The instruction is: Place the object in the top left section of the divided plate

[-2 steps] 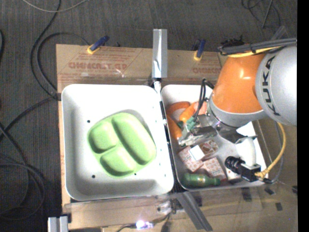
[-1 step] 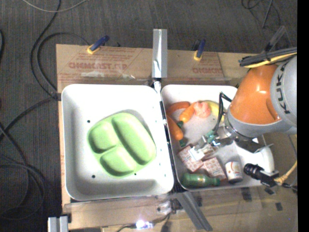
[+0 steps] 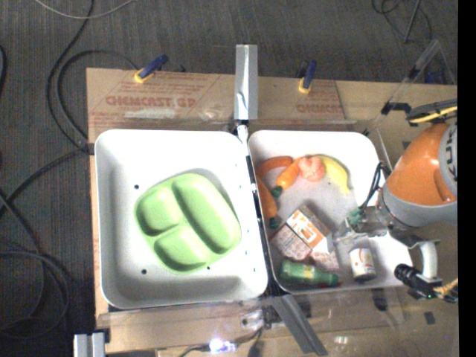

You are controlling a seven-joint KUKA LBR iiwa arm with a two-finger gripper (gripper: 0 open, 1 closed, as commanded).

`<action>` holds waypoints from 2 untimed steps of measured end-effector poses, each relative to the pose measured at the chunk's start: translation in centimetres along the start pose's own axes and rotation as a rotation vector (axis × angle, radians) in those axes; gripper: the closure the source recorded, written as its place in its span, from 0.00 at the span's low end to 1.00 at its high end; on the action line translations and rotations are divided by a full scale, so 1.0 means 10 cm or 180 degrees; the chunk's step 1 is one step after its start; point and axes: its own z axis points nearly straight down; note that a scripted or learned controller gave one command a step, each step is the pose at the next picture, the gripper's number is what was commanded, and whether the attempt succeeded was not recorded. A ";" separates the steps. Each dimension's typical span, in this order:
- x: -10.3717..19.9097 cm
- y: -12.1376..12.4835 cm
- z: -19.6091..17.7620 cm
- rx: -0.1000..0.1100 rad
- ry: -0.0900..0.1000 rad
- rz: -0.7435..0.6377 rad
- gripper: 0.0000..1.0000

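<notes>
1. Dark grey carpet (image 3: 186,21) is spreading behind everything, with thin cables trailing across it at the top and down the left side.
2. Brown board (image 3: 193,99) is covering the bench top, and two clamps, one blue and yellow (image 3: 151,68) and one yellow (image 3: 306,77), are gripping its far edge.
3. Two white bins are sitting side by side on the board: the left bin (image 3: 119,222) and the right bin (image 3: 368,151), touching along a shared middle rim.
4. The arm (image 3: 425,181) is reaching in from the right, its orange and grey body hanging over the right bin's right edge.
5. The green divided plate (image 3: 188,222) is lying in the middle of the left bin, turned at a slant, with nothing resting in any of its sections.
6. The gripper (image 3: 357,222) is hovering low at the right side of the right bin, just above the small can; whether its fingers are spread or closed cannot be told, and no object is showing between them.
7. A heap of toy food is lying in the right bin: a carrot (image 3: 277,173) and a banana (image 3: 336,171) near the far wall, with a pink piece (image 3: 312,167) between them.
8. An orange-and-white carton (image 3: 301,233) is sitting in the bin's middle.
9. A green bottle (image 3: 309,275) is lying on its side along the near wall.
10. A small can (image 3: 362,262) is standing just right of the bottle.
</notes>
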 end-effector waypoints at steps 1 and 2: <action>1.00 0.15 -0.83 -0.0001 -0.0004 -0.0168 1.00; 1.41 0.15 -0.83 0.0001 -0.0007 -0.0513 1.00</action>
